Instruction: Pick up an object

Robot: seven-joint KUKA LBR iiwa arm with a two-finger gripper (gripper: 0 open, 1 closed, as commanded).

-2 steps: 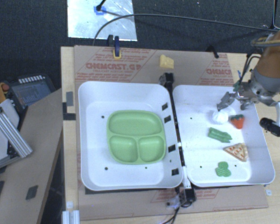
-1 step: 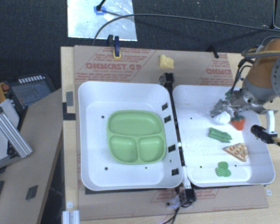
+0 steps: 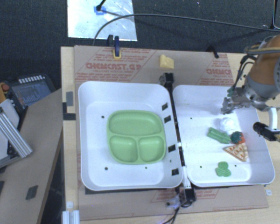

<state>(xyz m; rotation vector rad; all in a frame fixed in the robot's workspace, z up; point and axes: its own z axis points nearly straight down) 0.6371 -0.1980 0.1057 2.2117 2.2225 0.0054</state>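
Hanging over the right white bin (image 3: 256, 169) toward 1 o'clock, the gripper (image 3: 227, 107) sits just above a small white lump (image 3: 226, 123); its state I cannot tell. A green plastic piece (image 3: 218, 135) lies just below the lump.

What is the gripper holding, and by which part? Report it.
Nothing visible: the gripper hangs above the right bin, apart from the white object below it.

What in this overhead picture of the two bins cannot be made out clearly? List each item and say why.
- Gripper, camera view: too small and blurred to tell its finger state.
- White object: pale against the right bin, so its shape is lost.
- Arm: cut off by the right edge.
- Small round toy: too small to identify.
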